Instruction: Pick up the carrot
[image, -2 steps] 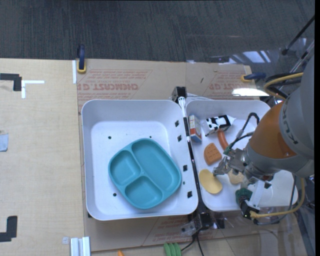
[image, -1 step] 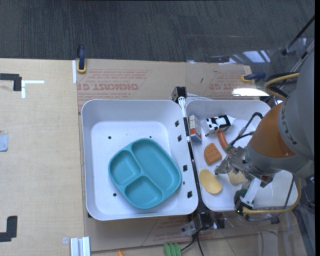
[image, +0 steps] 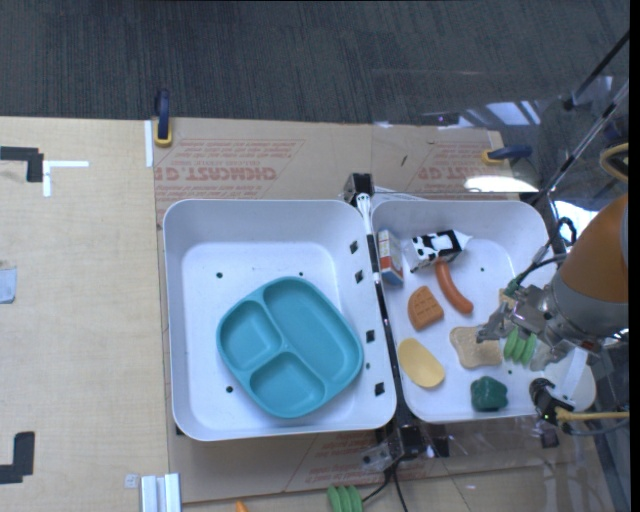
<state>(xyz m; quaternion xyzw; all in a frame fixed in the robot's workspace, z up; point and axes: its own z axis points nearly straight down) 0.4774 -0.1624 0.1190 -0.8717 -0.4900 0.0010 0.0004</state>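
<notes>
Gripper (image: 497, 330) low by beige toy (image: 470, 345); grip state unclear. Carrot (image: 455, 286) well apart; risk of grabbing wrong item among 6 crowded toys.

Two white bins (image: 180, 330) on bench (image: 70, 330)

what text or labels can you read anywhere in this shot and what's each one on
Red print on the cardboard sheet behind the left bin: upside down from this camera and too blurred to quote.
Red print on the cardboard behind the right bin: also upside down and unreadable.
Small carton in the right bin: label too small to read.
Nothing else carries legible text.
</notes>
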